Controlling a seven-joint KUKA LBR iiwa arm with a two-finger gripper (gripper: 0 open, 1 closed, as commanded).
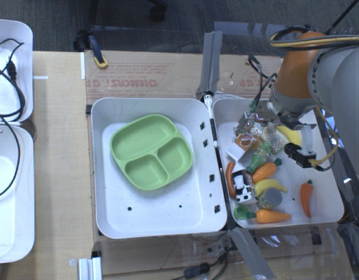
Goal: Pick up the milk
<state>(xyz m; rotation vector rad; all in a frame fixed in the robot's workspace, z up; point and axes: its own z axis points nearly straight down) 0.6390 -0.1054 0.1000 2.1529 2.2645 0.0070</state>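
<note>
The left bin (103,156) holds a green plate (151,151). The right bin (328,206), beside it, holds toy food; the milk carton (243,186) lies near the shared wall. The gripper (253,123) hovers above; its grip cannot be told.

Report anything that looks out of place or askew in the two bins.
The green plate lies slightly askew, alone in the left bin. In the right bin, toy food sits in a jumbled heap, and the milk carton lies among it near the divider. Nothing looks spilled or damaged.

Gripper (253,123) low, arm (319,69) angled down.
</note>
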